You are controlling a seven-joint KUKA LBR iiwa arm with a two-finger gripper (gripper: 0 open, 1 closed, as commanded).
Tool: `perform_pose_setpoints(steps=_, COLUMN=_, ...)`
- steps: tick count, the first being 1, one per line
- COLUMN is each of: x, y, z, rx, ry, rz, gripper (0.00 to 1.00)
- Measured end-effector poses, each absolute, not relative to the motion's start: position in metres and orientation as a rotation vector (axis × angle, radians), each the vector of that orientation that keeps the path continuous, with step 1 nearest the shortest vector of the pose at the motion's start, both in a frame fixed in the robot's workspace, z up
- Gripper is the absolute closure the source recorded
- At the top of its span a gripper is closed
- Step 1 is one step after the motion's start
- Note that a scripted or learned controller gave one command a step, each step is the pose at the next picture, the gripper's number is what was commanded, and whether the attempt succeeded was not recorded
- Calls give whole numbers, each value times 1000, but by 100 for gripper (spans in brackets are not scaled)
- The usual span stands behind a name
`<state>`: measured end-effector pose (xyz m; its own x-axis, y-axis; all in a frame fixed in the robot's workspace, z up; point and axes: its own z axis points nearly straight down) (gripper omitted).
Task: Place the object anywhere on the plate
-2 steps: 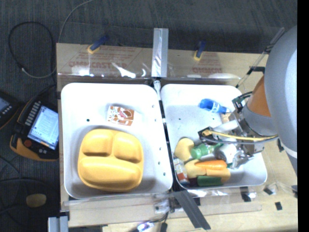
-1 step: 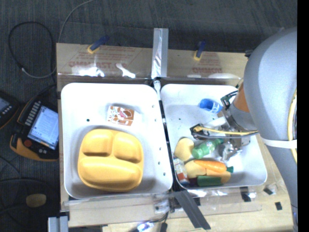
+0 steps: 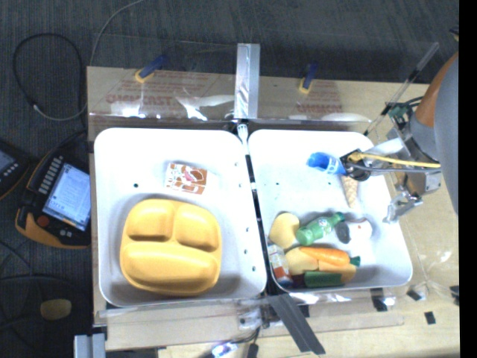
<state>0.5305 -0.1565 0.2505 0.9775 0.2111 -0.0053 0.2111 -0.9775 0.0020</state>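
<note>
A yellow divided plate lies in the left bin, toward its front. My gripper hangs over the right edge of the right bin, with nothing visibly held. A blue object lies at the back of the right bin, left of the gripper. A tan cone sits just in front of the blue object. At the bin's front are a green bottle, an orange carrot, a pale yellow piece and a small dark grey item.
A small printed packet lies in the left bin behind the plate. A divider wall separates the bins. A handheld pendant rests on the floor at the left. Clamps hold a sheet along the bench's back.
</note>
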Motion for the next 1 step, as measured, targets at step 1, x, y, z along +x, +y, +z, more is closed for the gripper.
perform_pose_setpoints(steps=1, x=488, y=-211, z=246, rx=3121, ry=342, rz=-10, gripper=0)
